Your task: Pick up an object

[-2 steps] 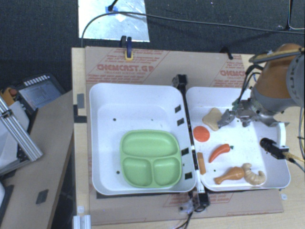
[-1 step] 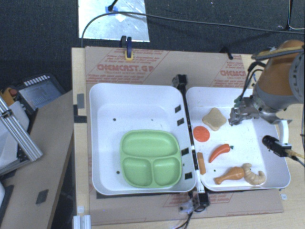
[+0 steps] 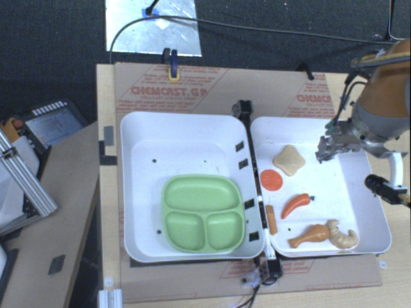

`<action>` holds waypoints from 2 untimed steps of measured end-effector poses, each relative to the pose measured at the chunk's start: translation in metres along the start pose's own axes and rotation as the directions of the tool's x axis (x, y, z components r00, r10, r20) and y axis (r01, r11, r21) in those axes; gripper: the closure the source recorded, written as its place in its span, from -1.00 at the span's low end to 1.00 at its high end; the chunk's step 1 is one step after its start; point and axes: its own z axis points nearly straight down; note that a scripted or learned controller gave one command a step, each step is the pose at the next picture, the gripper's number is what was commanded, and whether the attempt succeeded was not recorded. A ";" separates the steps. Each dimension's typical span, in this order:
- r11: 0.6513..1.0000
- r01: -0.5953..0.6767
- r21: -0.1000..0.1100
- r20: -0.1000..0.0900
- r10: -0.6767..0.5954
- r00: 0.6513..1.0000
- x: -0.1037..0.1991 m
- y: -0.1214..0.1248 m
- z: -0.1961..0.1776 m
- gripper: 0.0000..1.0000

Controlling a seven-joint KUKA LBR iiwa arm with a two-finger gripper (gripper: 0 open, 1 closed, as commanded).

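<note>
The pale bread piece [image 3: 289,160] lies in the right bin [image 3: 372,236], far of the tomato slice [image 3: 271,179]. The gripper [image 3: 326,149] hangs just right of it; I cannot tell its state. A descent here could miss the bread entirely.

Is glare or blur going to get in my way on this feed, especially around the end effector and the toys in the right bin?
Camera view: lighting is even and soft, shadows faint. The white right bin is bright but not washed out; the red pepper and drumstick read clearly. The end effector looks dark and slightly soft. The strongest glare is on the metal sheet at the top.
</note>
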 end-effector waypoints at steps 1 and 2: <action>1.000 0.000 -0.003 0.001 0.000 1.000 -0.007 0.000 -0.063 1.00; 1.000 0.000 0.003 0.000 0.000 1.000 -0.007 0.001 -0.067 1.00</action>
